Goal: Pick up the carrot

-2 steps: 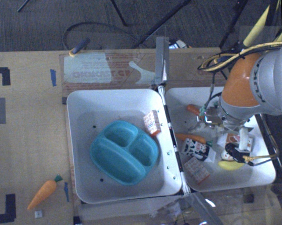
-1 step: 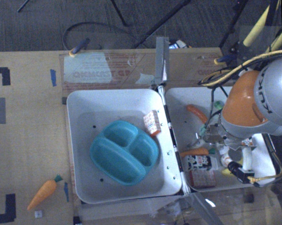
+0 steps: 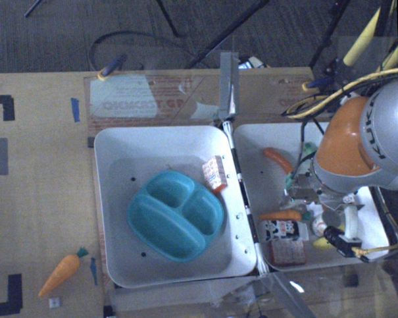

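While the gripper (image 3: 299, 197) hung over the right bin (image 3: 247, 136), the carrot (image 3: 59, 274) lay well apart from it on the bench (image 3: 36, 195), left of the left bin (image 3: 106, 146), nr the near edge. Its long axis ran diagonally: tip near-left, green top far-right. Whether the gripper was open or closed couldn't be told.

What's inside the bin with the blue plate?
The left bin holds the blue divided plate and a small red-and-white packet at the plate's edge. Whatever lies under the plate is covered.

Carrot (image 3: 59, 274) left of bins (image 3: 108, 192)
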{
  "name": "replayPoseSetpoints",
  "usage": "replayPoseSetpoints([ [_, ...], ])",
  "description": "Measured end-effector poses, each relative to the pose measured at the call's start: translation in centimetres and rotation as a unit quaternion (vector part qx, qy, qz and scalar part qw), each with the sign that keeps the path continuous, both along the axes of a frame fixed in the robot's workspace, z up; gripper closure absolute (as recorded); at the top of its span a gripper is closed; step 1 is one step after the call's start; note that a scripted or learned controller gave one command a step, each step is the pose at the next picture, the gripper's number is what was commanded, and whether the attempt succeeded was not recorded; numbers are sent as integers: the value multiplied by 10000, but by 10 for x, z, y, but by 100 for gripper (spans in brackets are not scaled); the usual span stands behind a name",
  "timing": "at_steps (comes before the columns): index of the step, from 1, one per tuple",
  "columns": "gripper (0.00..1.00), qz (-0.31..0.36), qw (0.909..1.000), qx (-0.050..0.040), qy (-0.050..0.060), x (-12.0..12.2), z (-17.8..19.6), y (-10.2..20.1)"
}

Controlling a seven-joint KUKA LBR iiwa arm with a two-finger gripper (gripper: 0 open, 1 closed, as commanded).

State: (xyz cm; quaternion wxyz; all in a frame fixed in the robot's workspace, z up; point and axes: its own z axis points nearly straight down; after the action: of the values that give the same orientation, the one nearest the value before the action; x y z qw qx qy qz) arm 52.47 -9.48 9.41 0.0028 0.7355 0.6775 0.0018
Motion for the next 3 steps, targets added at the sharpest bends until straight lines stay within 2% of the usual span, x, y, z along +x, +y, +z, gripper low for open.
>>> replayPoseSetpoints([
  [1, 100, -278, 9996, 6, 78, -10, 106, 53],
  [2, 0, -280, 9996, 6, 78, -10, 106, 52],
  [3, 0, -483, 9988, 1, 70, 26, 157, 23],
])
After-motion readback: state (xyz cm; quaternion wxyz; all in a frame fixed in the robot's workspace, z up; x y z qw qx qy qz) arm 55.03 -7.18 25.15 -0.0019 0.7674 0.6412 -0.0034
